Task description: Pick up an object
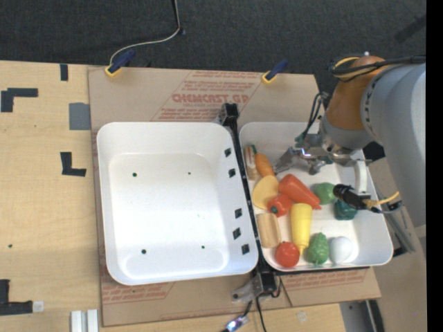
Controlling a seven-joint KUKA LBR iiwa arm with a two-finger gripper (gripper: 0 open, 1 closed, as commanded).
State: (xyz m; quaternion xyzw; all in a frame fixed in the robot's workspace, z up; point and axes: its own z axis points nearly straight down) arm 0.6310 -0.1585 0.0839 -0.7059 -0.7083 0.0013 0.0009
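The left bin (166, 199) has lots of open room. In the right bin (377, 254), toy foods crowd the near and left sides: tomato (287, 254), white egg (340, 248), yellow corn (301, 224). Farther back, the gripper (299, 159) hangs spread open, pinching nothing, beside the carrot (264, 164).

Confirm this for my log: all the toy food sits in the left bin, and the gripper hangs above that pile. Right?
Wrong bin. The camera view shows the toy food piled in the right bin, with the gripper above it; the rest stands.
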